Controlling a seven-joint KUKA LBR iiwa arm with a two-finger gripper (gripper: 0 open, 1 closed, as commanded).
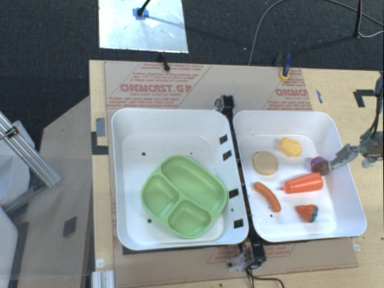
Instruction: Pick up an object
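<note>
Your tool (347, 155) sits at the right bin's (345, 203) edge, beside the purple toy (320, 165). I cannot tell its state. Lower straight over the toy.

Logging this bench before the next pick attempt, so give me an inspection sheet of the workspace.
Surface: bench under printed sheet; left bin, right bin.
Job's things: right bin holds yellow corn, tan disc, purple item, carrot, sausage, strawberry.
Clutter: green divided plate in left bin.
Grippers: gripper at right bin's right rim, beside purple item; nothing seen held.
Cables: grey cable behind bench.
Surroundings: dark floor, shiny panel.
</note>
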